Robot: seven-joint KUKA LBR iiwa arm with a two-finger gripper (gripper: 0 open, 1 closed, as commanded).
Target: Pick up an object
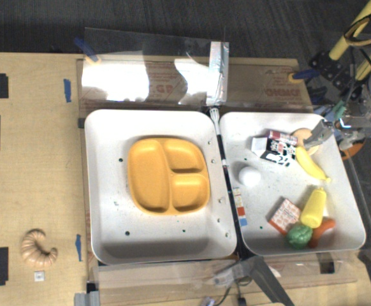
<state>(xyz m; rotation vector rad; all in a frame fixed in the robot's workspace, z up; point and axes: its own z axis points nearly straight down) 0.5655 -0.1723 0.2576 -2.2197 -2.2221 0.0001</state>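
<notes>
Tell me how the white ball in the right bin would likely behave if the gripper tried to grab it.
The white ball looks round and smooth, so it would probably roll away if nudged. It lies on bare floor of the right bin, apart from the banana, with nothing nearby to stop it. Its surface might slip between fingers.

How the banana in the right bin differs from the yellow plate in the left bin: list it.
The banana is a small, slim, curved piece lying at a slant among other items; the yellow plate is far larger, broad and rounded, lying alone in its bin. The plate is split into three compartments, while the banana is one solid shape. The banana is a paler, brighter yellow, the plate a deeper orange-yellow. Both rest flat on white bin floors.
</notes>
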